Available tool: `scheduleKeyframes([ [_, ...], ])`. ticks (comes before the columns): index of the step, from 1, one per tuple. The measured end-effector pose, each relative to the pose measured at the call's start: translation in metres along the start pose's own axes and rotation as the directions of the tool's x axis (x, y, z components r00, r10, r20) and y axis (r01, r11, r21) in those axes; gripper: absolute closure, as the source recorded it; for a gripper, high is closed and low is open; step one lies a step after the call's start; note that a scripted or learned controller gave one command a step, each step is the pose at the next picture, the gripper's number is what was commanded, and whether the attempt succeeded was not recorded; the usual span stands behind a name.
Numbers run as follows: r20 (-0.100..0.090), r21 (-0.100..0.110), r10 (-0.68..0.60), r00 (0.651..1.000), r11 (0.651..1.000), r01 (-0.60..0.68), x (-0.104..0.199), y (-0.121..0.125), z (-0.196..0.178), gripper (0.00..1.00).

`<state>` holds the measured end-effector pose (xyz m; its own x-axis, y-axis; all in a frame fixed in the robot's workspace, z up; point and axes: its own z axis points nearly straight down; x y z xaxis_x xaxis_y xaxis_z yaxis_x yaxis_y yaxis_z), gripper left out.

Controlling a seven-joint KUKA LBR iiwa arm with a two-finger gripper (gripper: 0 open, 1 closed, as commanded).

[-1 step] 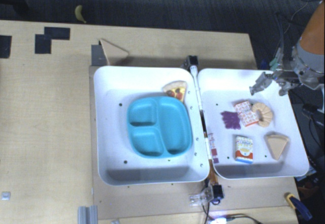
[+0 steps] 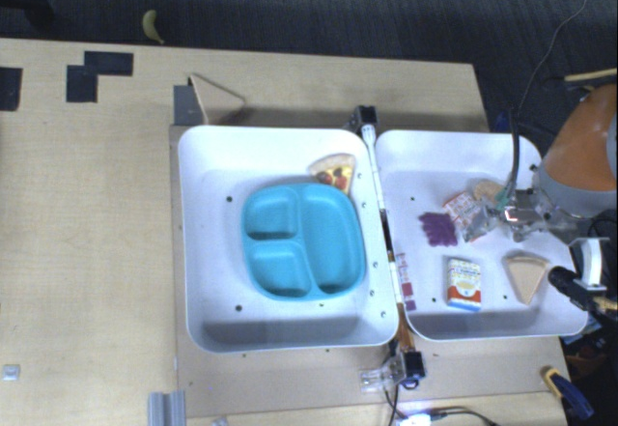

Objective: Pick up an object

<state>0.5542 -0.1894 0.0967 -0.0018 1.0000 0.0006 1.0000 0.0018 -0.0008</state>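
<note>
While my arm (image 2: 579, 163) reaches in from the right over the far edge of the right bin (image 2: 425, 313), my gripper (image 2: 509, 213) sits low inside that bin, just beside the crinkled clear packet (image 2: 463, 209); I cannot tell whether the tool is apart or together, nor whether it touches the packet. Count, two white bins side by side: the left bin (image 2: 208, 221) and the right one. Left bin holds two things: one blue divided tray (image 2: 301, 241) with three compartments, lying flat near the middle, and one small pizza-slice toy (image 2: 335, 170) at the far right corner, just beyond the tray. Right bin holds four loose things: the one clear packet near the gripper, one bunch of purple grapes (image 2: 439, 229) just left of it, one small white and orange carton (image 2: 464, 283) lying toward the near wall, and one tan wedge (image 2: 526, 276) to the carton's right, apart from it. Nothing is lifted; all four lie on the bin floor. On the dark floor beyond the bench: one banana (image 2: 152, 25).
</note>
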Motion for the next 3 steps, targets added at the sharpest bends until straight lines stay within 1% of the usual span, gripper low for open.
scheduleKeyframes([
  [1, 0.001, -0.007, -0.002, 1.0, 1.0, 0.002, 0.001, 0.003, -0.012, 1.0],
  [2, 0.001, -0.007, -0.002, 1.0, 1.0, 0.002, 0.001, 0.003, -0.012, 0.0],
  [3, 0.003, -0.013, -0.002, 1.0, 1.0, 0.002, 0.05, -0.014, 0.008, 0.0],
])
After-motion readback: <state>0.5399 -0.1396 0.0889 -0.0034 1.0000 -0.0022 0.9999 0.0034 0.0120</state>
